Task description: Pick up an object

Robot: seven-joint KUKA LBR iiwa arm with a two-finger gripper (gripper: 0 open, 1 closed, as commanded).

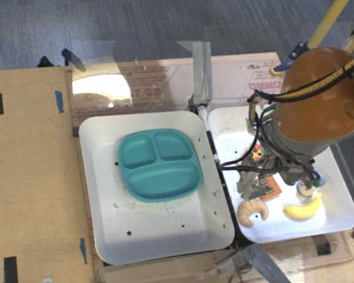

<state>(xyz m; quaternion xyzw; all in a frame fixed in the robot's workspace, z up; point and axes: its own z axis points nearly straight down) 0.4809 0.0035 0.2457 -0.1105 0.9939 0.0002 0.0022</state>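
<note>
Orange-banded arm (314,95) hangs over right bin (346,215), reaching in from 3 o'clock. Gripper (272,175) low among cables above bin's middle; claw state cannot be told, wrist and wiring hide it. Likely target croissant (252,210) lies just at 7 o'clock of gripper, long axis roughly 9-to-3, ends curling down. Banana (303,209) sits at 5 o'clock, near. Teal divided plate (160,164) rests in left bin (110,224), well apart at 9 o'clock.

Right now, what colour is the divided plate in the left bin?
Teal, a blue-green; the divided plate shows plainly in the camera view.
</note>
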